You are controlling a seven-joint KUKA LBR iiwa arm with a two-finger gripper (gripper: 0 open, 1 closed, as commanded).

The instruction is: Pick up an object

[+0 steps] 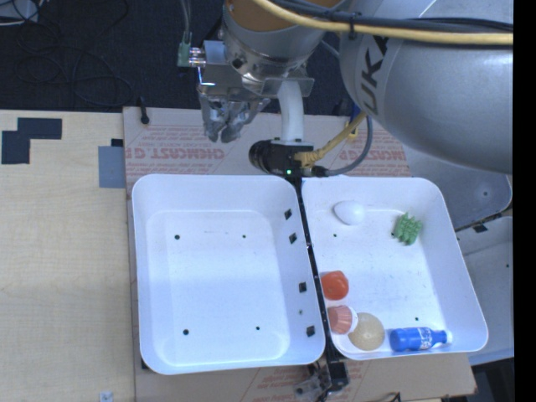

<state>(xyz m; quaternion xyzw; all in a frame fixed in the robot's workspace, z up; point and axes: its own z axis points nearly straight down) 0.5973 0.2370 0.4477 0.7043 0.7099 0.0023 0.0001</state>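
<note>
The grey arm [435, 74], nearest the camera, fills the upper right. Its end effector [228, 122] hangs beyond the far rim of the left bin [151, 216], over brown cardboard [176, 145] on the tabletop [59, 249]; whether its fingers are spread or pressed together I cannot tell, and nothing shows between them. All objects lie in the right bin [456, 249], well apart from the end effector, nearer the camera and to its right: white egg [349, 213], green toy [407, 229], orange ball [334, 285], pink cup [339, 317], tan ball [366, 332], blue bottle [417, 338].
</note>
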